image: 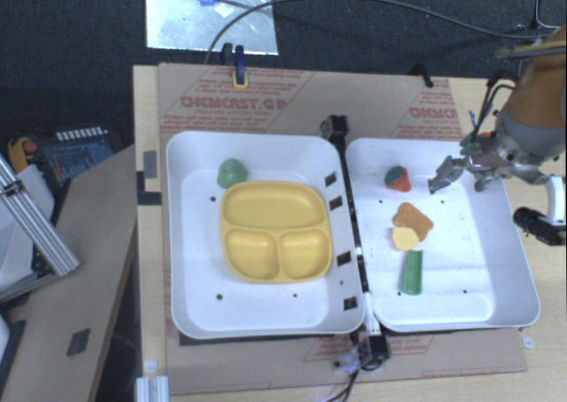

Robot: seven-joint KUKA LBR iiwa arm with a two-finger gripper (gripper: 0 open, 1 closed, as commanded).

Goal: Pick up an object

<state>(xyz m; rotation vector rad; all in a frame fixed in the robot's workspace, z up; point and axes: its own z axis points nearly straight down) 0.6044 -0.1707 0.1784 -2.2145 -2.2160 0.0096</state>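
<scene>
In the right bin [509,294] lie a small red-orange piece with a green top [398,178], an orange-brown piece [414,218] resting against a pale yellow piece [405,238], and a green stick [411,272]. My gripper [461,172] hangs over the bin's upper right part, to the right of the red-orange piece and apart from it. Its fingers [442,176] are spread with nothing between them. In the left bin [190,303] sit a yellow divided tray [273,231] and a green lump [232,172] at its upper left.
A black divider with clips [347,214] runs between the bins. A cable arcs over the cardboard behind them. A metal sheet [210,0] lies at the far back, and a grey box and aluminium rail stand at the left.
</scene>
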